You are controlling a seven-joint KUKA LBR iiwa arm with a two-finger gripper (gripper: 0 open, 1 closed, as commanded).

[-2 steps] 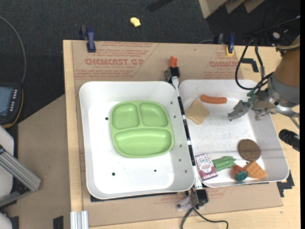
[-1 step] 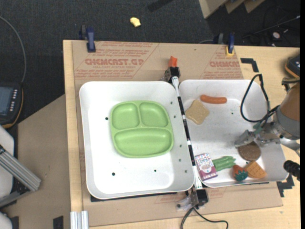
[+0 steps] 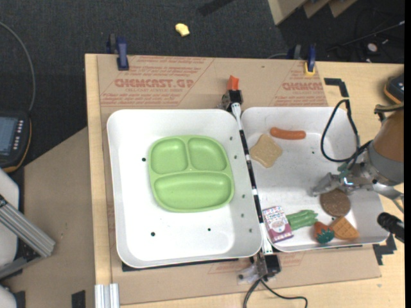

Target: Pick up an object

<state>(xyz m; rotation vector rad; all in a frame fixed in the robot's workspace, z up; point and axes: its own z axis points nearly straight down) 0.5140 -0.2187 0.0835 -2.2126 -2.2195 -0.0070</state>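
Fingers point(image 3: 331, 183) over right bin point(image 3: 292, 117); cardboard bench point(image 3: 167, 82), dark carpet point(image 3: 58, 24).

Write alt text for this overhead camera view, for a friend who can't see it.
A robot arm's gripper hovers above a brown round patty in the right white bin, among a toast slice, hot dog and other toy foods. The left white bin holds a green divided plate.

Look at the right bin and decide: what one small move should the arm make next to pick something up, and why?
Probably lower the end effector straight down onto the brown round patty. It sits just above that patty in the right bin, with nothing visibly between its fingers, and the patty is the nearest object. The toast and sausage lie farther off.
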